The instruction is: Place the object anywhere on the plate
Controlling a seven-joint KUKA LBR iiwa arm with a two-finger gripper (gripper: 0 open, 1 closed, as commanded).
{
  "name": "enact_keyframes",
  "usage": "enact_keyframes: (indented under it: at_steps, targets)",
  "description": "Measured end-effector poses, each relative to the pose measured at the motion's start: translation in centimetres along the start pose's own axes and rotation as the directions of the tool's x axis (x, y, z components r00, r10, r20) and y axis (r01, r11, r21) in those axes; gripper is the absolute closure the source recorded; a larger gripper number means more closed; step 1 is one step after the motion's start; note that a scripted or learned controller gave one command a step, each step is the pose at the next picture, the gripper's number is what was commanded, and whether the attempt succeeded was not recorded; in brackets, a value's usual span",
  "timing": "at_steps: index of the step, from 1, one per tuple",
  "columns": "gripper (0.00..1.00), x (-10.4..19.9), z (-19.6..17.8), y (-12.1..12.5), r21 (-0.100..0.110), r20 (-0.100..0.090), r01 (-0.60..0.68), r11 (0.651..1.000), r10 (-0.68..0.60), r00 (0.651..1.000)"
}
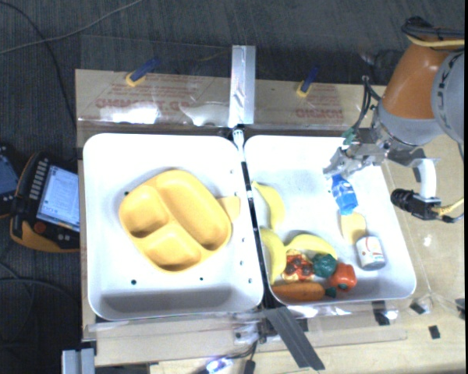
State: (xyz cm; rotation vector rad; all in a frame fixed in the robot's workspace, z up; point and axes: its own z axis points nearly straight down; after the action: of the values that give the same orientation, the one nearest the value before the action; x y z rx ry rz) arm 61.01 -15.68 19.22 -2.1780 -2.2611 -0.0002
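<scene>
A yellow divided plate (175, 218) lies in the left bin (101, 287). Over the right bin (398, 283), near its back right, my gripper (342, 170) points down and to the left. A small blue object (344, 195) hangs from its tips, its upper end pinched between the fingers. The gripper is shut on it. The plate is about a bin's width to the left of the gripper.
The right bin's front holds yellow bananas (269, 209), a pizza slice (296, 267), a green piece (324, 265), a red piece (343, 276), a small can (370, 252) and a pale yellow wedge (352, 226). A metal divider (248, 201) separates the bins.
</scene>
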Motion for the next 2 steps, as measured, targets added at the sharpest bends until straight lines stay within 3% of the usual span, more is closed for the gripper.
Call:
enact_keyframes:
  at_steps: [1,2]
  targets:
    - [1.00,6.3,5.9,-5.2,0.003,0.001,-0.113,0.994,0.113,0.994]
    - [1.00,14.9,1.0,-10.6,0.005,0.002,-0.319,0.948,0.319,0.948]
